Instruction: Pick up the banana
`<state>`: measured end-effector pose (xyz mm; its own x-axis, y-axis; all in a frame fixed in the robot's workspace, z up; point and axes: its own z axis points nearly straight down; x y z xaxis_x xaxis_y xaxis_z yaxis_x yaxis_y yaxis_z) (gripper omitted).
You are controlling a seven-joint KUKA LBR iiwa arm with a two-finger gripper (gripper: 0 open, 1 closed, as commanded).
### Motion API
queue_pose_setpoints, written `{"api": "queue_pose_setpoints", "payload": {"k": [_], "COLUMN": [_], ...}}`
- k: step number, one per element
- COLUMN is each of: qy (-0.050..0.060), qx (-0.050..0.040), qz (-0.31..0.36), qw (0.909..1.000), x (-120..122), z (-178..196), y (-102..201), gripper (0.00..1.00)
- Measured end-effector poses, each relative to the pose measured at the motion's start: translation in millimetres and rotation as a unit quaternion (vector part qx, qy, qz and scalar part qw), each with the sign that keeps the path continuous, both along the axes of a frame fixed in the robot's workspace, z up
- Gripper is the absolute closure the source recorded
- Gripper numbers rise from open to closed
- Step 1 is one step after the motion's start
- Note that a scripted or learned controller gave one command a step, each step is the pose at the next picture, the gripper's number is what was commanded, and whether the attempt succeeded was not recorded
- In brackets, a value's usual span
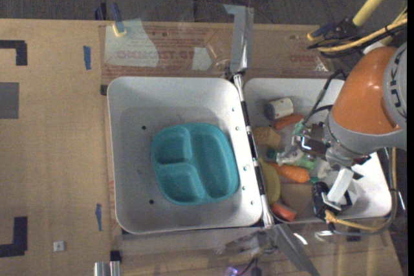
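The banana (271, 181), yellow-green, lies along the left wall of the right bin (378, 200), near its front. My gripper (300, 143) hangs over the middle of that bin, above and to the right of the banana and apart from it. An orange carrot (295, 174) lies between the gripper and the banana. The arm's orange band (369, 97) rises at the right.
The right bin also holds a grey-white cylinder (279, 106), an orange piece (288, 121), a brown item (266, 136) and a red item (283, 211). A teal divided plate (193, 162) sits in the left bin (129, 106). Yellow cables (352, 35) run at the back right.
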<state>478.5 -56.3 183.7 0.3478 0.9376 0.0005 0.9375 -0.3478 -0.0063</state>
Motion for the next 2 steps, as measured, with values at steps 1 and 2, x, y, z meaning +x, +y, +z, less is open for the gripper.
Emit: {"api": "queue_pose_setpoints", "payload": {"k": [1, 2], "qy": [-0.002, -0.004], "qx": [-0.0016, -0.0017], "qz": [0.023, 0.134], "qw": [0.9997, 0.9909], "x": [57.7, 65.1], "z": [-21.4, 0.8], "y": [-52.3, -17.4], "gripper": [0.0, 0.0]}}
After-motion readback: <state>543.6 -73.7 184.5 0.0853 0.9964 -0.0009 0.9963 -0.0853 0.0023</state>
